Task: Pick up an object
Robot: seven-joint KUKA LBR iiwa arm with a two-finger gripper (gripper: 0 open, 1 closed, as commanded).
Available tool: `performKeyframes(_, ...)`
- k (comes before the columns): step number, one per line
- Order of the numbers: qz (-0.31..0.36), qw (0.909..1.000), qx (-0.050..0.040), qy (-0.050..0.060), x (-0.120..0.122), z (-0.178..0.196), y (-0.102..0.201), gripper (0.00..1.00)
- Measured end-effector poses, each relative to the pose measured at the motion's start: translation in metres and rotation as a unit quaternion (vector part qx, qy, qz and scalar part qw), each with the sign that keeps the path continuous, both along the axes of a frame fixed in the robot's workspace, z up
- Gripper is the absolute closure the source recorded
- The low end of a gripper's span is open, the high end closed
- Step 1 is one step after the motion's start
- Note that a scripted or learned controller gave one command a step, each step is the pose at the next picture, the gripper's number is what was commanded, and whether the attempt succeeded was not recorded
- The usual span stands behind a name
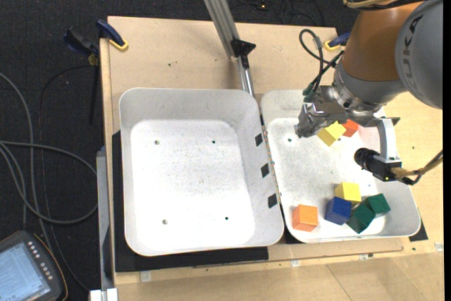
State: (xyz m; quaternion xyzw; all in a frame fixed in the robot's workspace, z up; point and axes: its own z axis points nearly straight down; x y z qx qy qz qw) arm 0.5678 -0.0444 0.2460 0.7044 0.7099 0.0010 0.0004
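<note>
My gripper (310, 125) hangs over the far part of the right bin (310, 173), under the grey and orange arm (384, 39). A tilted yellow block (331, 133) sits right against the gripper's right side; I cannot tell whether it is held or lying on the bin floor. A small orange-red block (351, 128) shows just beyond it, partly hidden by the wrist. At the bin's near end lie an orange block (305, 216), a blue block (338, 211), a second yellow block (348, 191) and two green blocks (378, 204) (361, 220).
The left bin (141, 151) stands beside the right one, with black clips (266, 169) along the shared rim. A metal pole (215, 0) slants down to the bins' far edge. Cables and a black fitting (372, 162) hang from the wrist.
</note>
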Motion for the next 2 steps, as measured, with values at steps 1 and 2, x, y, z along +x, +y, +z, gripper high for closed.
performKeyframes(1,0.000,1.0000,-0.0002,0.000,0.015,-0.010,0.045,1.00)
performKeyframes(2,0.000,1.0000,0.0000,0.000,0.033,-0.017,0.091,1.00)
